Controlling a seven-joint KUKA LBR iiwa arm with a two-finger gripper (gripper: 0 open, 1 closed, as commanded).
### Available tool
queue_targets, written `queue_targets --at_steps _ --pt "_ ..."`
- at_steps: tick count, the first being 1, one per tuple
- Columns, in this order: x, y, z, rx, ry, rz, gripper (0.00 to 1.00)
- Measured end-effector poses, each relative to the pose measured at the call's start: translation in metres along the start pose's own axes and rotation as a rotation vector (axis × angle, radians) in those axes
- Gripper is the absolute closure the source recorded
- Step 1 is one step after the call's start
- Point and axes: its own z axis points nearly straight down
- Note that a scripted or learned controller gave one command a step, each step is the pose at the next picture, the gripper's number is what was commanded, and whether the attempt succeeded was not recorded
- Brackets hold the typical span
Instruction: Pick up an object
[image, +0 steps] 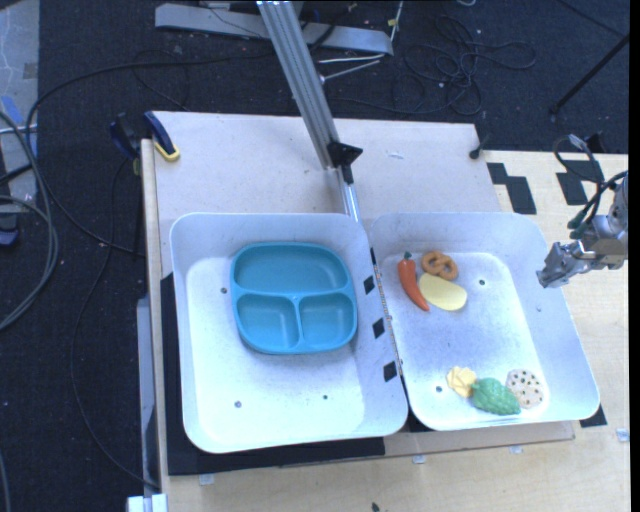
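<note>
The right bin (560, 330) holds several toy foods. Near its far side lie an orange carrot (412, 284), a brown pretzel (439, 264) and a yellow oval piece (444, 294). Near its front edge sit a small yellow piece (460, 380), a green leafy piece (494, 396) and a speckled cookie (524, 387). My gripper (556, 268) hangs at the right bin's right rim, well to the right of the carrot group and apart from every object. Nothing shows between its fingers.
The left bin (200, 330) holds a blue three-compartment tray (294, 297). A slanted metal pole (305, 80) rises from between the bins at the back. Cables lie on the dark floor behind the bench.
</note>
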Motion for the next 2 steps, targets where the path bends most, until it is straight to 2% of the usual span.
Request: queue_targets --at_steps 1,2 --pt "0.054 0.004 0.015 0.005 0.004 -0.005 1.00" --pt "0.113 0.024 0.023 0.004 0.003 -0.005 1.00"
